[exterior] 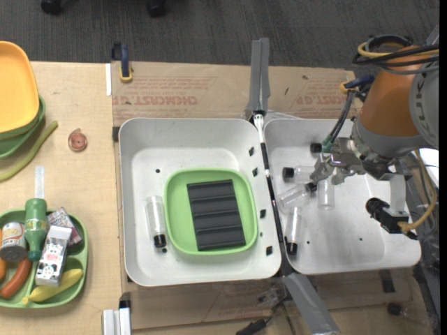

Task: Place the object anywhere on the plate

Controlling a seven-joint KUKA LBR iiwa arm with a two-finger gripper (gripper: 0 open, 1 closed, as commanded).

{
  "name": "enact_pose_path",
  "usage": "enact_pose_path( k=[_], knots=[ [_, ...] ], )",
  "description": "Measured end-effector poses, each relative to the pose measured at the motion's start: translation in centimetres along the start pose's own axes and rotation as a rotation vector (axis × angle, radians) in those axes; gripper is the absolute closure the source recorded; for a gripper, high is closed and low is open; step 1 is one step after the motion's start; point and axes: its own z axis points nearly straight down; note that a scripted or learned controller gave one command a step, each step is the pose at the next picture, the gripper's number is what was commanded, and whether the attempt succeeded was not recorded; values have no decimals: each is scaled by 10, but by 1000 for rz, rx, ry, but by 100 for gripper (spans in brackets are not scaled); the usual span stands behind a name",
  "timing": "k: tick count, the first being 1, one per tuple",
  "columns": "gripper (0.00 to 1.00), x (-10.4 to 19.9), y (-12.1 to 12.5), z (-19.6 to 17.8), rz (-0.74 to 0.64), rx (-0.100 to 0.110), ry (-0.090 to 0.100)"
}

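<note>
Several clear tubes (293, 199) in right bin (363, 257), beside gripper (325, 180).

— What is seen beyond the bench?
— A dark grey carpeted floor (209, 12) is shown along the top, and black chair castors (52, 4) are seen resting on it at the upper left.

— And the bench itself?
— A light wooden table top (77, 180) is laid out on the left. Brown cardboard (188, 89), printed with red lettering, is spread under the two bins. A grey metal bar (260, 75) is set upright between them at the far side.

— How is it lit?
— Even, soft light is cast throughout; hard shadows are hardly seen.
</note>
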Motion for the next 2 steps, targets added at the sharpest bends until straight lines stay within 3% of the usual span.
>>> enact_pose_path(
  k=[1,2],
  knots=[
    [100,60,-59,0,-166,0,1],
    [0,60,-59,0,-166,0,1]
  ],
)
